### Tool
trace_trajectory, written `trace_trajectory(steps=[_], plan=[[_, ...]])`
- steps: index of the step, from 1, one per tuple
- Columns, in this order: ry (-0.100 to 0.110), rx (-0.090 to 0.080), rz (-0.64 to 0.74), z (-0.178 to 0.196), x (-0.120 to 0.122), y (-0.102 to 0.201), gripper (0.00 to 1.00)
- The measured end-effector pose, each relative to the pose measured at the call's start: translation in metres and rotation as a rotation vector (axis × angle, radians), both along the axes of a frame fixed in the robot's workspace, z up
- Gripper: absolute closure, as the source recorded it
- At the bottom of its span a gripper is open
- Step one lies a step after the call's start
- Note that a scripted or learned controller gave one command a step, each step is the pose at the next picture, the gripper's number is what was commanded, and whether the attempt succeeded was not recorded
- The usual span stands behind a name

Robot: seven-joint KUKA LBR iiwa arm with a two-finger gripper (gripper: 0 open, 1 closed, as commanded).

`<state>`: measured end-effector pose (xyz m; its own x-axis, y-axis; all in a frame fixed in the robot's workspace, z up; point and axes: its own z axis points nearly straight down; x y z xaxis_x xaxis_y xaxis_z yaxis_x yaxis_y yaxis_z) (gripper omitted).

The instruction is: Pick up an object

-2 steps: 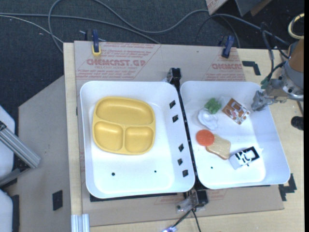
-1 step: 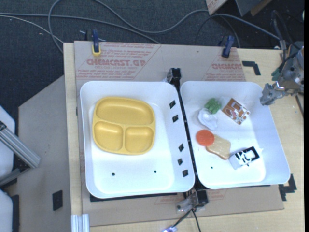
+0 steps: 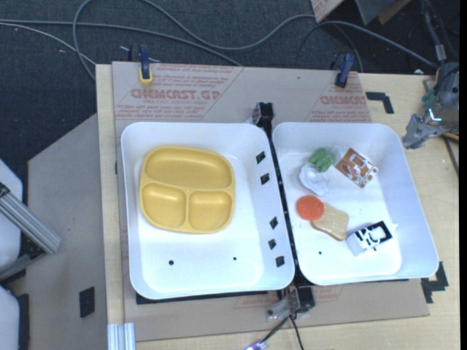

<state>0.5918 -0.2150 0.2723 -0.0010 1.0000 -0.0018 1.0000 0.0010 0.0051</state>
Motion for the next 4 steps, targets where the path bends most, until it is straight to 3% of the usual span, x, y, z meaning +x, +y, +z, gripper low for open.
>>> trace_trajectory(steps=[2, 3, 4], plan=[[0.006, 0.004, 0.005, -0.008, 0.009, 0.100, 1.00], [0.008, 0.004, 0.003, -0.017, 0.002, 0.150, 1.00], [0.007, 0.004, 0.006, -0.025, 0.011, 0.213, 1.00]])
